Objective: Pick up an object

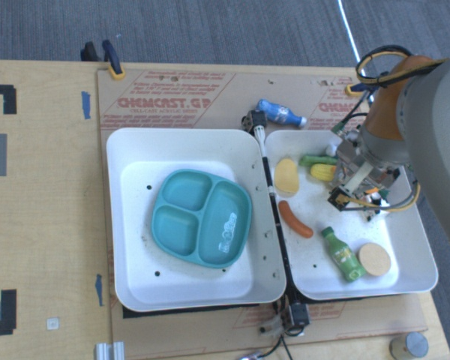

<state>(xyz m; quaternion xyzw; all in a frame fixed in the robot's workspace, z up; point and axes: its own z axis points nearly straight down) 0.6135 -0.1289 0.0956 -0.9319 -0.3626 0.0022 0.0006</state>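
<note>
Gripper (356, 182) over right bin (409, 257); board (165, 81) reads "CHEMCAST GP".

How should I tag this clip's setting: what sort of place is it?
Probably a robotics lab: a grey robot arm reaches over the right white bin holding a toy sausage and bottle; the left bin holds a teal divided plate.

arm (439, 126): grey, reaching in from the right side of the view and bending down toward the left.
wrist (376, 147): pointing down and leftward, with the orange band (386, 100) sitting just above it.
gripper (358, 175): hanging low at the arm's end, tilting to the left.
</note>
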